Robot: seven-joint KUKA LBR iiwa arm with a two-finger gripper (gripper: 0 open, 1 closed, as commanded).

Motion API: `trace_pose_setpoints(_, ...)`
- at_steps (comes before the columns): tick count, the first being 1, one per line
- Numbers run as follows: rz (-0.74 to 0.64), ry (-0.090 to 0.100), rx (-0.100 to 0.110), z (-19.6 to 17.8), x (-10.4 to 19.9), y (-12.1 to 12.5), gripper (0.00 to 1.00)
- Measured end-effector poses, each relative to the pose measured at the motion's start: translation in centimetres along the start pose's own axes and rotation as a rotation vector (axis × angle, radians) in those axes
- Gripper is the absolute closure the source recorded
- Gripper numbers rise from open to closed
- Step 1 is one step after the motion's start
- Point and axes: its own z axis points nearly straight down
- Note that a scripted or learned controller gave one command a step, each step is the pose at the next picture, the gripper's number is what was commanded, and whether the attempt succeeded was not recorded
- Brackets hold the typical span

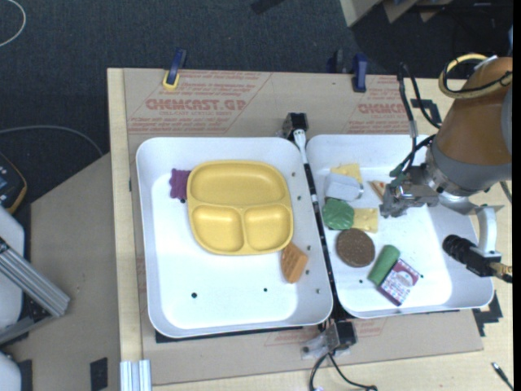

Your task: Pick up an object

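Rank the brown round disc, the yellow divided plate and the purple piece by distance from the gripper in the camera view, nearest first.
Measured from the gripper over the right bin:
1. Brown round disc, right bin, below and left of it.
2. Yellow divided plate, left bin.
3. Purple piece, beyond the plate's left edge.

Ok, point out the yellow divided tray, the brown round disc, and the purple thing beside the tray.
yellow divided tray (240, 205), camera view, on the ridge between its compartments.
brown round disc (356, 248), camera view, on the middle of its top face.
purple thing (178, 184), camera view, on the part showing left of the tray.
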Motion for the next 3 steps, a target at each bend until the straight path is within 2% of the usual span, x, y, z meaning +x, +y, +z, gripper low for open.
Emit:
trace_pose_setpoints(1,0.000,0.000,-0.003,-4.4,0.0,0.2,1.00)
trace_pose_setpoints(2,-0.003,0.001,0.000,-5.3,5.0,1.7,1.00)
trace_pose_setpoints(3,-0.004,0.002,0.002,-5.1,9.8,2.0,1.00)
